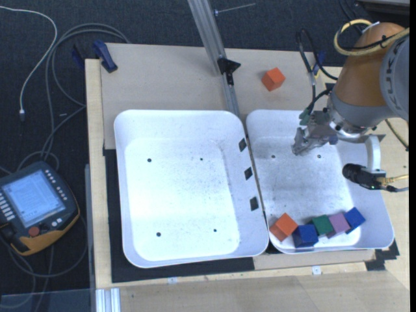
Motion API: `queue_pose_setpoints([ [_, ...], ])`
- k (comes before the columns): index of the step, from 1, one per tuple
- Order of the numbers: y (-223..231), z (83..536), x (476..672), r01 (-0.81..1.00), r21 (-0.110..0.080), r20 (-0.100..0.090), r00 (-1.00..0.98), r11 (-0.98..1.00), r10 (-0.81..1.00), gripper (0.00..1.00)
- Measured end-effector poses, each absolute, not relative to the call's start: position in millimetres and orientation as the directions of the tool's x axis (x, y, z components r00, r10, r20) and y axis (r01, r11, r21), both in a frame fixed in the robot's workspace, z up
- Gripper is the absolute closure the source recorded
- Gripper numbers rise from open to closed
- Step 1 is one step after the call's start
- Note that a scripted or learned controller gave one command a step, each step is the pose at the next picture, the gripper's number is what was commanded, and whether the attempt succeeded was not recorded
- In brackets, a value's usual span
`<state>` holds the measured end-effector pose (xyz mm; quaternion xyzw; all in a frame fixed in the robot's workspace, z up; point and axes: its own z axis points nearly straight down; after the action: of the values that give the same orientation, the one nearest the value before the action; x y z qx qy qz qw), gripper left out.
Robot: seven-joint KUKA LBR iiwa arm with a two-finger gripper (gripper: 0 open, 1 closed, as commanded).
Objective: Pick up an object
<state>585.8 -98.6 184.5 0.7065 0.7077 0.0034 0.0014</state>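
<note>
My gripper (303, 145) hangs over the upper middle of the right bin (286, 181), pointing down at the bin floor, with no block near its tip. Along that bin's front edge lie several blocks: an orange block (283, 226), a dark blue block (305, 236), a green block (322, 226), a purple block (338, 223) and a blue block (355, 218). Another orange block (273, 78) sits on the bench behind the bins.
The left bin (130, 135) stands beside the right one, separated by a ridge with black clips. A metal pole (207, 25) rises at the back centre. A blue clamp (104, 55) sits at the bench's far left corner. A black part (363, 175) of the arm sticks out over the right bin's right rim.
</note>
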Motion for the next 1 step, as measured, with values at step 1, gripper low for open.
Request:
queue_pose_setpoints([
  [1, -98.3, 195.1, 586.5, 1.000, 0.009, 0.003, -0.003, 0.003, 1.000, 1.00],
])
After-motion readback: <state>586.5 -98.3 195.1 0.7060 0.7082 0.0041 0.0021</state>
